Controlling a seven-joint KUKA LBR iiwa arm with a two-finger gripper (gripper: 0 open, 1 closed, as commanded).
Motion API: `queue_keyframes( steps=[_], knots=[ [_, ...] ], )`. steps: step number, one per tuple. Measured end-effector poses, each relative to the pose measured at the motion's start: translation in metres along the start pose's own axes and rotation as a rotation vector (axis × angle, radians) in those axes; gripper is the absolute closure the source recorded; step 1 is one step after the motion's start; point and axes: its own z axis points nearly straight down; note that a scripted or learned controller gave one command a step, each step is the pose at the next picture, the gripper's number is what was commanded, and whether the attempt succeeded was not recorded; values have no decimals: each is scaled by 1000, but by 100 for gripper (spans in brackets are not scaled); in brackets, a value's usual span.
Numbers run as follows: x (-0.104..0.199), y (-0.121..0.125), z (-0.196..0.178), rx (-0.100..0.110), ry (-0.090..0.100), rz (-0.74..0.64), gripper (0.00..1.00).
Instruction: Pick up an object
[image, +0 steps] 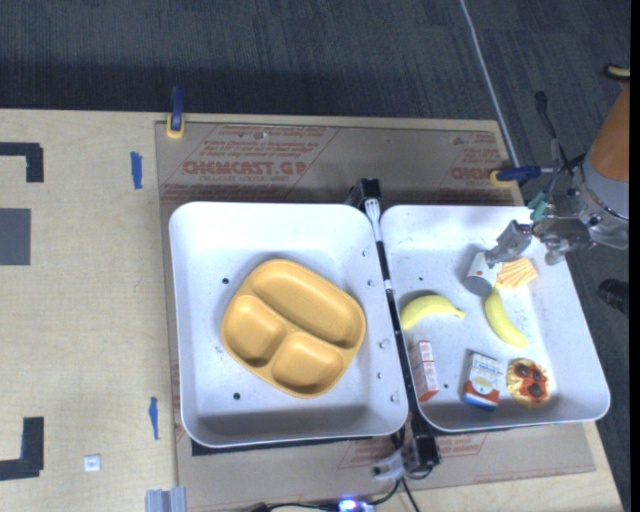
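Camera view, arm cut off at right, pincer (497, 262) over right bin (590, 385), grip state unclear.

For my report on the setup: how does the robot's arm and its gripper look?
The arm is grey with an orange band above the wrist. The gripper is grey metal with two fingers, and thin dark cables run along the wrist.
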Motion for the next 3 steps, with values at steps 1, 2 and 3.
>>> queue_keyframes(
  steps=[1, 2, 3],
  knots=[
    [5, -35, 147, -9, -2, 0, 0],
    [48, -87, 160, -1, 1, 1, 0],
    [47, -85, 149, -10, -2, 2, 100]
  ],
)
